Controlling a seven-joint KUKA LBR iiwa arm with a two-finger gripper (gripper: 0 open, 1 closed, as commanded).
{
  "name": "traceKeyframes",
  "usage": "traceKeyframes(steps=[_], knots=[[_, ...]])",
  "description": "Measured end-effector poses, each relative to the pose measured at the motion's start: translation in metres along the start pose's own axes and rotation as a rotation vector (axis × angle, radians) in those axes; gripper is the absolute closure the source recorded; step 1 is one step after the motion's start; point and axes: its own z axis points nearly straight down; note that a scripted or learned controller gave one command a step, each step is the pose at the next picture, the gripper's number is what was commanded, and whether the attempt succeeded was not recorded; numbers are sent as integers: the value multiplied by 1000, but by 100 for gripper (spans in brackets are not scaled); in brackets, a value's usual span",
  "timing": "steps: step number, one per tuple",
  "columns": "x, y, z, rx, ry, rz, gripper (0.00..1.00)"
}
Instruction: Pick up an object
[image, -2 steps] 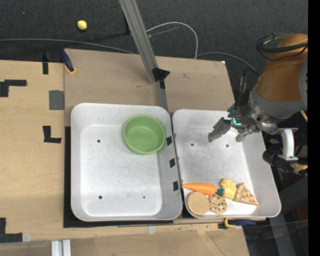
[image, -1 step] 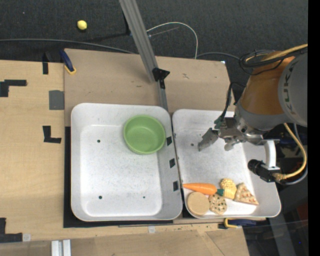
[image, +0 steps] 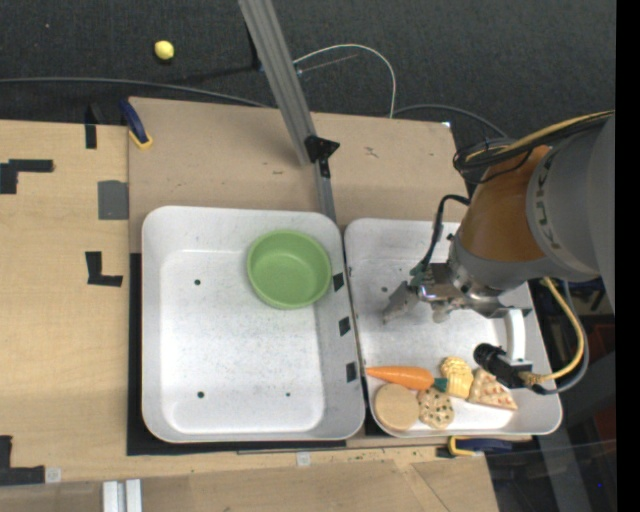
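Nothing is picked yet: the gripper (image: 418, 302) hangs with fingers spread wide and empty, the toy carrot (image: 400, 377) just below it (cookie (image: 435, 408) and corn (image: 456, 375) beside), so the grasp remains.

A small yellow ball (image: 164, 49) lies on the dark floor beyond the bench, near black cables (image: 345, 60).

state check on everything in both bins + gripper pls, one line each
green bowl: upright, nothing in it, in the left bin by its far right corner
carrot: lying flat, right bin, near edge
cookie: flat, part of the near-edge pile
corn piece: on its side, beside the carrot
pizza slice: flat, near right corner
gripper: low over the right bin's middle, nothing seen between its fingers
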Motion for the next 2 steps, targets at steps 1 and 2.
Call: traceKeyframes(steps=[1,2], knots=[[0,1,50,-9,-1,-1,0],[1,0,39,-7,0,-1,100]])
